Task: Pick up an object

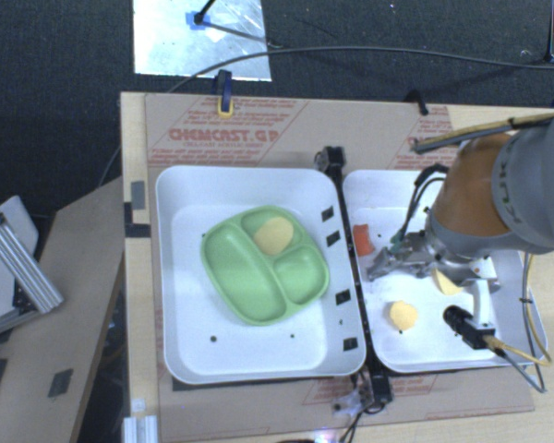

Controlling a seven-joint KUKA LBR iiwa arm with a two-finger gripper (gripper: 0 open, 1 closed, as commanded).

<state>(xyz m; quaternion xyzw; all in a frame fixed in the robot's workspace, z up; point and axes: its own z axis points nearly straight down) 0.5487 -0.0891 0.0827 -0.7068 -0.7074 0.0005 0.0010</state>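
Camera view: I see the arm's gripper low in the right bin, near its left wall; whether it is spread or pressed together I cannot tell. An orange-red piece lies just beyond it on the far side. A small yellow object rests on the bin floor, near side, apart from the tool. I judge it light, rounded and smooth, likely to roll; I would take it across its middle. The left bin bears a green divided plate with a yellow item.
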